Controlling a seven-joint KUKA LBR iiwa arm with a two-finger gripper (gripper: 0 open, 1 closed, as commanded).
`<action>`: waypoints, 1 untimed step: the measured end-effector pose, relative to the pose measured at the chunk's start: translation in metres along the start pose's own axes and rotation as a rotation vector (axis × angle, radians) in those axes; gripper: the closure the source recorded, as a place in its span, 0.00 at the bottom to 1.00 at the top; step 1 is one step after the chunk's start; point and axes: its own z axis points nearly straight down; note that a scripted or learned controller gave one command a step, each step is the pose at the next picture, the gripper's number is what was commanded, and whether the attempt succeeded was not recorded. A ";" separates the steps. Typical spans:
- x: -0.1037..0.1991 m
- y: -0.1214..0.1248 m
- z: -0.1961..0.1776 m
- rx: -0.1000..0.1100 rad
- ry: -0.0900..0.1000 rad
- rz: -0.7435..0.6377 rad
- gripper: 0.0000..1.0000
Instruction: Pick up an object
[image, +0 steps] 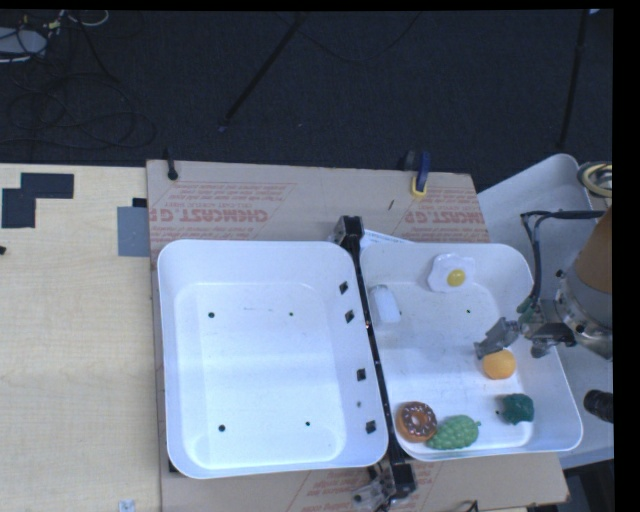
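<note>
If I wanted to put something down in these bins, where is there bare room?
The left bin has bare floor wall to wall. In the right bin, the middle is free, between the fried egg and doughnut. Its near right corner is crowded: orange, grapes, broccoli, and the gripper.

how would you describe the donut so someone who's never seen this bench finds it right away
Look in the right bin of the two white bins, along its near edge by the divider. The donut lies there, touching the bumpy green grape bunch on its right. It is the only ring-shaped thing, brown with a hole in the middle, unlike the smooth orange ball farther up.
</note>
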 end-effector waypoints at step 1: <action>-0.031 -0.012 -0.115 -0.013 -0.007 0.001 0.00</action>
